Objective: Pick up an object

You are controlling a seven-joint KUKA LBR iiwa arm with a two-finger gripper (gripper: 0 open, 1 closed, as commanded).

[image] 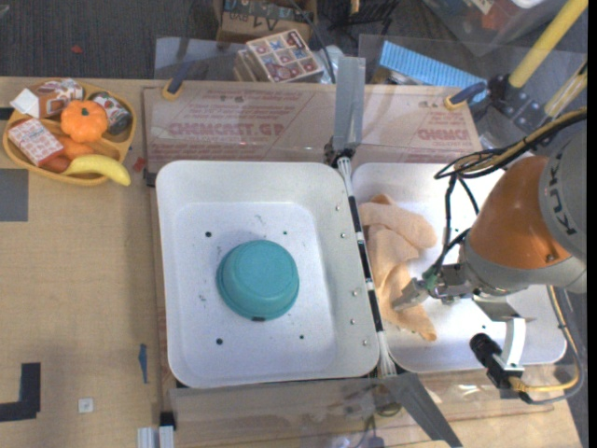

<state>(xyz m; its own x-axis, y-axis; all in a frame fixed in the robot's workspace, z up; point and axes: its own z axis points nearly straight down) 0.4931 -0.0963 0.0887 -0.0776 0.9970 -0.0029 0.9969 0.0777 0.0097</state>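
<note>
- Cluttered shelving and boxes are seen behind a wooden desk [75, 278], on which two shallow white bins are set side by side.
- Within the left bin [187, 194], a teal bowl [258, 279] is seen turned upside down near the middle, apart from every wall.
- Within the right bin [550, 343], a pale tan, crumpled cloth-like object [396, 236] is spread along the left side, close to the divider between the bins.
- From the right, the grey arm with its orange band [522, 217] is reached in over the right bin — black cables are looped above it.
- At the arm's end the gripper [410, 294] is lowered onto the lower part of the tan object; whether the jaws are parted or closed cannot be told, as the tips are lost against the material.
- At the desk's far left corner, a yellow dish [19, 147] is seen — it is loaded with a toy pumpkin [84, 119], a banana [98, 167] and small boxes.
- Behind the bins, a printed cardboard panel [242, 124] is laid flat.
</note>
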